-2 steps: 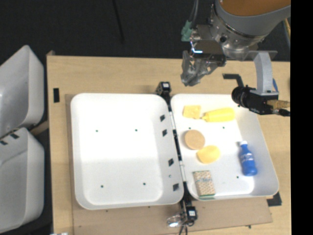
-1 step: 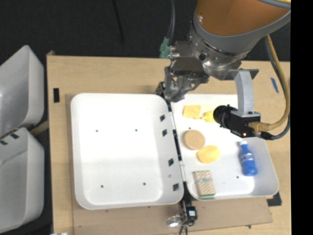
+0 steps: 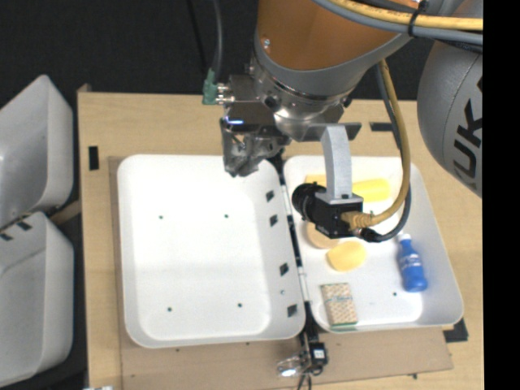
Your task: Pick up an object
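My gripper [image 3: 244, 154] over back rim between bins, grasp state: cannot tell. Candidates in right white plastic bin [image 3: 435, 295]: small blue plastic bottle [image 3: 411, 264], likely light, stiff, slippery, take across body; pale yellow rounded piece [image 3: 347, 255], probably soft; flat patterned packet [image 3: 339, 303], hard to pinch.

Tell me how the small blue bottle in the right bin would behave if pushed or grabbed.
The blue bottle lies on its side, so a sideways push would probably roll it. It looks small and plastic, likely light. Its rounded, smooth body may slip unless it is squeezed across its width. It lies near the right bin's wall, which might stop it.
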Robot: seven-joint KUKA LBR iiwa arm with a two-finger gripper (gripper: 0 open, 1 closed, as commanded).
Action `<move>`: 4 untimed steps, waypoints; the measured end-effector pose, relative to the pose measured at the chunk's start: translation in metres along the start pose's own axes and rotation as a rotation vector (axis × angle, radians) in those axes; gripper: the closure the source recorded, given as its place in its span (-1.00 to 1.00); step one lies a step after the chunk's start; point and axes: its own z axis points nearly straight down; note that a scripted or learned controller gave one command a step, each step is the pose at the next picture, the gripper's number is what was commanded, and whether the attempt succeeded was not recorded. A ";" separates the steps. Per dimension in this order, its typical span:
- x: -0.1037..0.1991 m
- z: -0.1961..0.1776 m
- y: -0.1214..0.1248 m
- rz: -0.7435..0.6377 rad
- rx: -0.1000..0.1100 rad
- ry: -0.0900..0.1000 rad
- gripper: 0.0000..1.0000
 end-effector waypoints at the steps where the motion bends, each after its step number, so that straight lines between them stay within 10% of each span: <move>1: 0.024 0.203 -0.001 0.005 0.013 -0.006 1.00; 2: 0.024 0.038 0.002 0.003 -0.019 0.008 1.00; 3: 0.024 -0.042 0.001 0.003 -0.011 0.004 1.00; 4: 0.024 -0.037 0.001 0.003 -0.002 -0.001 -1.00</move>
